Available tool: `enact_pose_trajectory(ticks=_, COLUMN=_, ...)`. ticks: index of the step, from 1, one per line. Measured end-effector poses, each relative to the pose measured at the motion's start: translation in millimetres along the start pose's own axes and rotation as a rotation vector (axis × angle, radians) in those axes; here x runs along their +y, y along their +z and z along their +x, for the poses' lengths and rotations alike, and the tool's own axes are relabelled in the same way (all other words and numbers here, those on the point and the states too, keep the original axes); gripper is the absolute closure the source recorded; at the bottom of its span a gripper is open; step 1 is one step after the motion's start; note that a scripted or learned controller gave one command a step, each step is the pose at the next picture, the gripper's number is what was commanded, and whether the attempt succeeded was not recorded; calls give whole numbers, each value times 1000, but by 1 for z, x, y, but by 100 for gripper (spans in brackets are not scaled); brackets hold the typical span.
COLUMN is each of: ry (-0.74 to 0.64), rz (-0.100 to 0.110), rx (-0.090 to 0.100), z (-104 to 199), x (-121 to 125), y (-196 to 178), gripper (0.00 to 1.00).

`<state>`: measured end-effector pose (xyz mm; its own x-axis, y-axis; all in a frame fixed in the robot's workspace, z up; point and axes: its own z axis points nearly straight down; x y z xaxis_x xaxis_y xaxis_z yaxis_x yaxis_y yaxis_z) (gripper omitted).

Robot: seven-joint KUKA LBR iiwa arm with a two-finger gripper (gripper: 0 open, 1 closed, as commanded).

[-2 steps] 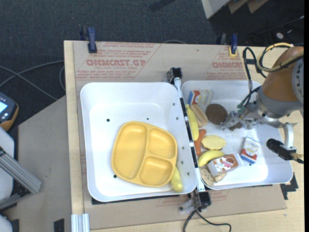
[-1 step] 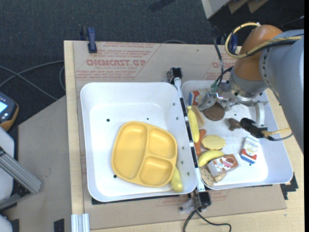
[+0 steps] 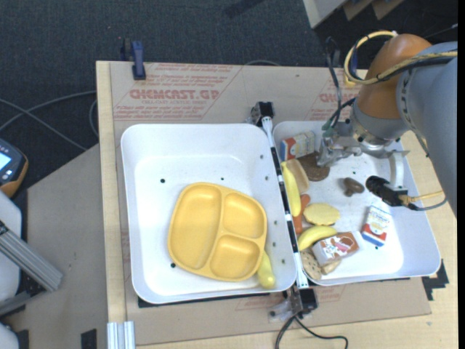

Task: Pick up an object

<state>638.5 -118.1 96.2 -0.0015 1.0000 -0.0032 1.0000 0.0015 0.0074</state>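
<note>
Two bins: left bin [image 3: 145, 151] holds a yellow tray [image 3: 216, 230]; right bin [image 3: 414, 246] holds bananas [image 3: 317, 235] and snacks; gripper [image 3: 328, 153] jaws, can't tell.

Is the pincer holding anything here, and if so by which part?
Cannot be told. The pincer is down in the right bin, right at a brown cookie-like piece, but the view does not show anything between its tips.

Bench [image 3: 182, 93] carries two shallow bins: left bin [image 3: 145, 158] touching right bin [image 3: 418, 249] along one edge, a blue clamp [image 3: 135, 58] at the bench's far-left corner.
</note>
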Motion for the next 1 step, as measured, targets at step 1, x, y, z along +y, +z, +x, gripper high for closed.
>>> enact_pose_trajectory(ticks=1, ry=5, rz=9, rx=3, z=-50, x=-43, y=-49, gripper=100)
